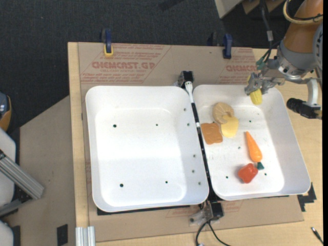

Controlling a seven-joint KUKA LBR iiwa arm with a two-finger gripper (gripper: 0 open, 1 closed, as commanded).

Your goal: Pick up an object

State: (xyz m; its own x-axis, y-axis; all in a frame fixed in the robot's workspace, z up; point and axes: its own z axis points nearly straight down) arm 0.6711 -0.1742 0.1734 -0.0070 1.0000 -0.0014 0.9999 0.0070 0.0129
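Observation:
My gripper (255, 91) hangs over the far right corner of the right bin (292, 152), reaching in from the right. A small yellow object (256, 98) sits between its fingertips, and the gripper is shut on it, a little above the bin floor. Below it in the same bin lie a tan round bun (222, 111), a pale yellow piece (230, 128) touching the bun, an orange-brown square (211, 133), an orange carrot (253, 146) and a red piece (247, 173).
The left bin (97, 137) stands beside the right one, with a black divider clip (185, 78) between them at the far edge. Blue clamps (227, 46) hold the cardboard base. Cables run by the arm at the upper right.

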